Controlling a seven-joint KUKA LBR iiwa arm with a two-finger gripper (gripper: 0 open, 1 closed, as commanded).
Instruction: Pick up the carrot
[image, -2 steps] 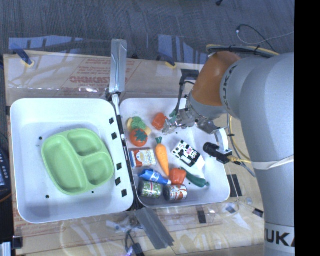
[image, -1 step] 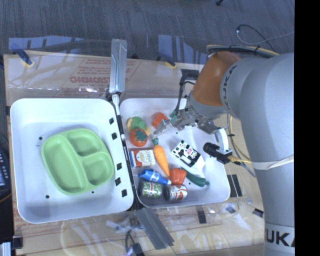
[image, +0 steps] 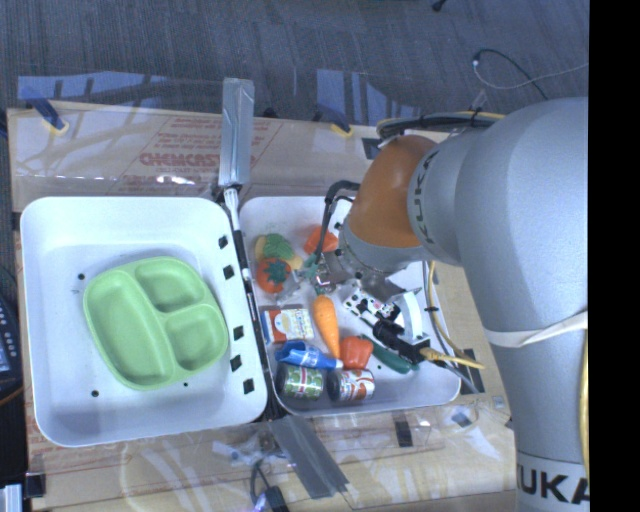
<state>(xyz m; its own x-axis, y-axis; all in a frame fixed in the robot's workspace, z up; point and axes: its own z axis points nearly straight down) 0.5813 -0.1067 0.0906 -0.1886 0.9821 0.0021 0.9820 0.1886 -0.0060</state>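
Observation:
The carrot (image: 326, 325), orange and tapered, lies about upright in the view in the middle of the right bin (image: 440, 385), among other toy food. My gripper (image: 332, 268) hangs just above the carrot's upper end, under the orange wrist band (image: 388, 195). The arm's grey bulk covers the bin's right side. Nothing can be seen held in the gripper.
Around the carrot lie a yellow-and-orange vegetable toy (image: 272, 262), a small carton (image: 290, 322), a blue item (image: 305, 355), two cans (image: 300, 381), a red piece (image: 355, 350) and a green pen-like stick (image: 395, 360). The left bin (image: 50, 240) holds a green divided plate (image: 155, 320).

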